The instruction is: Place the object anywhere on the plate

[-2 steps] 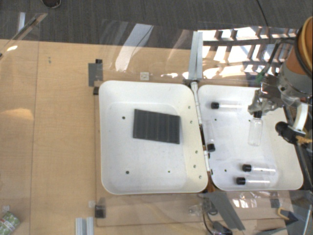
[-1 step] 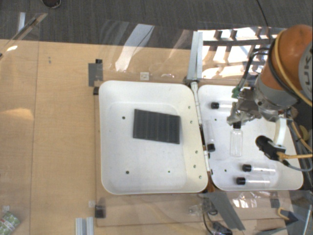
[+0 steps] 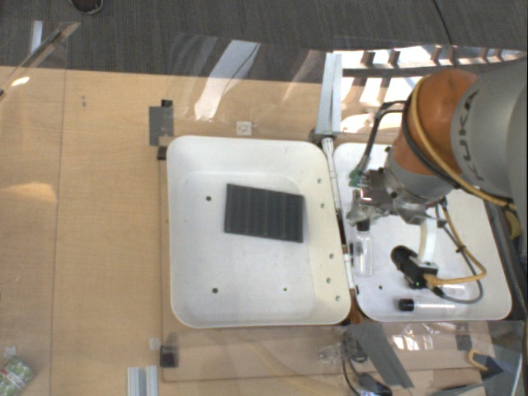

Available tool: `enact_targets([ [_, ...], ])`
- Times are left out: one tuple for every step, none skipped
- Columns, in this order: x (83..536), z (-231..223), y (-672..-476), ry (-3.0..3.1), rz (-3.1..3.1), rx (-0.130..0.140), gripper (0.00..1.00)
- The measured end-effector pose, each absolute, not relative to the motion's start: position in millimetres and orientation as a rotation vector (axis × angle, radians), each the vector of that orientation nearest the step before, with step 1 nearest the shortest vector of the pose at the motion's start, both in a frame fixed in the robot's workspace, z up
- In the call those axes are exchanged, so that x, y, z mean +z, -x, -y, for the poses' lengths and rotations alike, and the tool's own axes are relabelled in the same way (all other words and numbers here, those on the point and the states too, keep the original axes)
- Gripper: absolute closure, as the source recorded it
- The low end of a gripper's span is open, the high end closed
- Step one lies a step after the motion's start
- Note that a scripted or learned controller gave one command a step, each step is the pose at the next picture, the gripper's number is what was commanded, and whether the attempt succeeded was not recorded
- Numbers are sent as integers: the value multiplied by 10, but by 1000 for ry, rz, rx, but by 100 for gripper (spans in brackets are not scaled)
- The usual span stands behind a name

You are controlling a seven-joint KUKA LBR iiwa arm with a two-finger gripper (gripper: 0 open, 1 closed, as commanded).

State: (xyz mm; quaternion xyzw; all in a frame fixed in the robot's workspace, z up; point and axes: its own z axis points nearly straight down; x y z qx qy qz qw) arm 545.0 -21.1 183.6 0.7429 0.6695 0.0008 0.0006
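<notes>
Camera view, near edge first: pale wooden bench, with a black clamp by the left bin's near corner. Next, two white bins side by side, meeting along a central seam.

In the right bin, close to its near rim, the object: small, black, lying on the white floor (a pale, clear length beside it to the right, too faint to tell whether part of it). Near the gripper but apart from it, and not on the plate.

Just beyond, over the right bin's left side and hard by the seam, the gripper, pointing down. Released or clenched: cannot tell from this angle.

In the left bin, a little beyond its middle, the plate: dark grey, rectangular, ribbed, lying flat and slightly askew. Well apart from the object, with the seam between them.

Over the right bin's far half, the grey arm with its orange band, reaching in from the right.

Farther back, a second clamp at the left bin's far corner, and a small pale tag on the bench just past the far rim. Beyond the bench, dark carpet.
</notes>
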Motion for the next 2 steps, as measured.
enact_targets([
  [1849,-270,-5047,-2266,-2173,6,100],
  [1847,-810,-5107,-2256,-2184,6,100],
])
